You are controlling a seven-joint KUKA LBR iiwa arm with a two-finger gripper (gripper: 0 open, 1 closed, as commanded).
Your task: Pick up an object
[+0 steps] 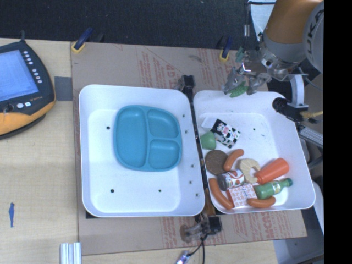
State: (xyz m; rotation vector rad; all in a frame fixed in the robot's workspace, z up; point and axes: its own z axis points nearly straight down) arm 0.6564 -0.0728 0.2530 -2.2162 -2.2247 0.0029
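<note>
Cardboard-covered bench bore two white bins; a small green object (237,92) sat pinched between the fingers of the gripper (245,86), lifted above the right bin's (258,100) far rim, so the pick looked done; its long axis seemingly ran left-right, blurred; remaining toys lay below.

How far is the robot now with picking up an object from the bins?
Done: the tool is raised over the far rim of the right bin with a small green object between its fingers. In hand: lifting it away. Left: the carrot, sausages and other toys lie in that bin; the blue tray sits in the left bin.
</note>
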